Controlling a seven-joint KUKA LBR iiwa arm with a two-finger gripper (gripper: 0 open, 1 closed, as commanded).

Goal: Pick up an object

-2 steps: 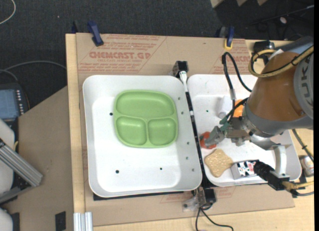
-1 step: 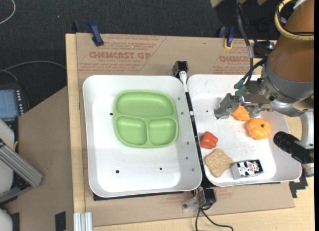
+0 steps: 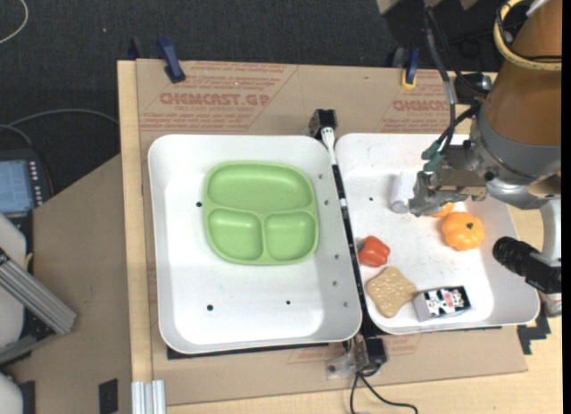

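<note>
Resting on a desk point(image 3: 80, 252) topped with a brown cardboard sheet point(image 3: 268, 91) printed in red lettering, two shallow white bins side by side. Held down along the far edge by a blue clamp point(image 3: 169, 60) at the left and another clamp point(image 3: 410, 73) at the right. Beyond the desk, dark carpeted floor point(image 3: 178, 2) with a thin cable looping at the far left.

Lying in the left bin point(image 3: 178, 314): a green divided plate point(image 3: 261, 212), one large compartment on the far side and two smaller ones on the near side.

Scattered in the right bin point(image 3: 375, 162): a small orange pumpkin point(image 3: 462, 230) near the right side, a red pepper-like piece point(image 3: 374, 249) close to the dividing rim, a tan cracker-shaped piece point(image 3: 391, 290) just below it, and a small dark printed packet point(image 3: 442, 302) beside that, near the front rim.

Reaching in from the right, the grey arm point(image 3: 526, 118) with its orange band, wrist low over the right bin. Hovering just left of and above the pumpkin, the gripper point(image 3: 419, 200), close to a small grey object point(image 3: 398, 194) at its left. Cannot tell how the gripper stands, nor whether anything sits in it.
</note>
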